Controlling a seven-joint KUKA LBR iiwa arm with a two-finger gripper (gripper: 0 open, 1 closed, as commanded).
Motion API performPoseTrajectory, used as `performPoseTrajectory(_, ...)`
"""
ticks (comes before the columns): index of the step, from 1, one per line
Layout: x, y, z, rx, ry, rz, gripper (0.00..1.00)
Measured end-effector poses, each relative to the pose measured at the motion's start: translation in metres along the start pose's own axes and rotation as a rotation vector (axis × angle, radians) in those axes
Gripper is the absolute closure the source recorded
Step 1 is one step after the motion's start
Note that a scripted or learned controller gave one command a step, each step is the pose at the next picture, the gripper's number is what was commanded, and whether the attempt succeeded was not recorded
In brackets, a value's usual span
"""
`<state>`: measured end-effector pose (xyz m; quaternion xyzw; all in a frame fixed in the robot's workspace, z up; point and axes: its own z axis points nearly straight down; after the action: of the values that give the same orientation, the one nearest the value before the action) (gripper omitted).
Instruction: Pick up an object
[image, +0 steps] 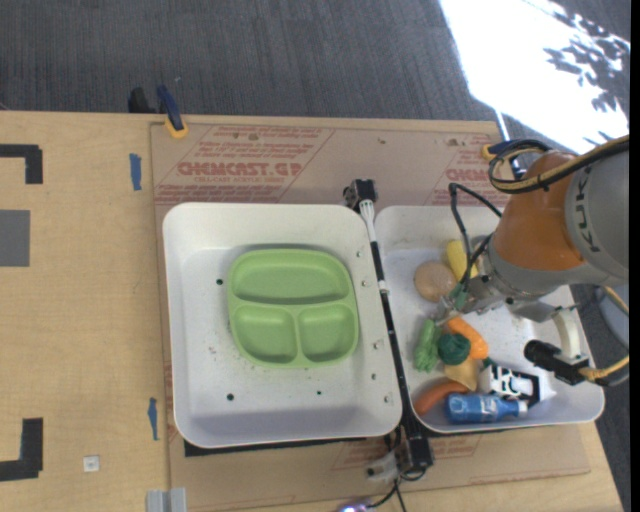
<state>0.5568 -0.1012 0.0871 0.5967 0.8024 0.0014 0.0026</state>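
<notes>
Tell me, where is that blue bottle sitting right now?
The blue bottle lies on its side in the right-hand bin, near its front edge, beside an orange piece on its left and just below a black-and-white item.

I count two shallow white bins side by side: the left bin (190, 300) at nine o'clock, the right bin (580, 400) at three o'clock. The left bin holds one green divided plate (293, 305) with three compartments. In the right bin I count about seven small items in one pile: one tan egg-like piece (433, 281), one yellow piece (456, 259), one orange carrot (468, 334), one green vegetable (440, 346), one orange-red piece (432, 397), one blue bottle (482, 407), one black-and-white item (514, 383). One arm (545, 225) reaches in over it.
</notes>
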Motion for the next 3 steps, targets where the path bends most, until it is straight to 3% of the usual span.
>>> performPoseTrajectory(1,0.0150,-0.0650,-0.0005,-0.001,-0.001,-0.027,1.00)
performPoseTrajectory(2,0.0154,-0.0648,0.0002,-0.001,-0.001,-0.027,0.00)
performPoseTrajectory(3,0.0162,-0.0732,-0.0001,-0.002,-0.002,-0.254,0.00)
